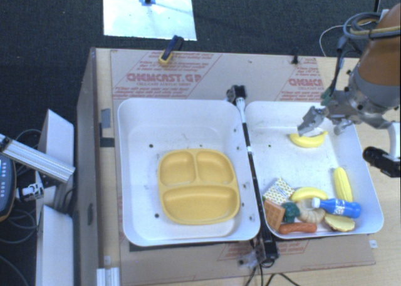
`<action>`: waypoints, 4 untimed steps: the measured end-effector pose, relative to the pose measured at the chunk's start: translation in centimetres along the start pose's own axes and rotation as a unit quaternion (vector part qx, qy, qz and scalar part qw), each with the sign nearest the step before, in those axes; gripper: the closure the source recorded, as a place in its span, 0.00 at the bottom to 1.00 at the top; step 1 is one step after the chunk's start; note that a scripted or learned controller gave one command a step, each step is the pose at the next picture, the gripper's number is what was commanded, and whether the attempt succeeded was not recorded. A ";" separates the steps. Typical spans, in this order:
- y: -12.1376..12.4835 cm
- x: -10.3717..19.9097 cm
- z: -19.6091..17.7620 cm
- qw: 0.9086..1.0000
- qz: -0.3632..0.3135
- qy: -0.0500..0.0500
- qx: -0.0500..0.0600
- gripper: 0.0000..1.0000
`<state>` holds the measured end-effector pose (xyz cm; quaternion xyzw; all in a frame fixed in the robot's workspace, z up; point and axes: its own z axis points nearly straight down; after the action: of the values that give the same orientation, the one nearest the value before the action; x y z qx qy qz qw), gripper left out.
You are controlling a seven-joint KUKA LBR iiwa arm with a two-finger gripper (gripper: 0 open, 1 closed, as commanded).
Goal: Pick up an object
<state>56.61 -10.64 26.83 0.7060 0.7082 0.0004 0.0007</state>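
On the counter [188, 69], the left bin [135, 153] holds a yellow divided plate [199, 186] lying flat near its centre, out of the arm's way. In the right bin [269, 128], most toys are heaped at about five o'clock: a checkered piece [280, 189], a banana [308, 194], a blue-and-white bottle [336, 205], a corn cob [342, 184] and a sausage [297, 228]. A second banana [308, 140] lies apart at about twelve o'clock, probably the chosen target because nothing crowds it. The tool [318, 120] hangs just above it, fingers spread wide with nothing between them, likely set to straddle the fruit.
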 end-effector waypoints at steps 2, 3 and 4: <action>-4.7 -7.7 17.5 1.000 0.000 0.000 -0.001 0.00; 1.4 -8.2 18.4 1.000 0.000 0.000 -0.001 0.00; -2.1 -10.0 18.4 1.000 0.001 0.000 0.000 0.00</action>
<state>54.58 -20.68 8.45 0.7068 0.7074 0.0002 0.0009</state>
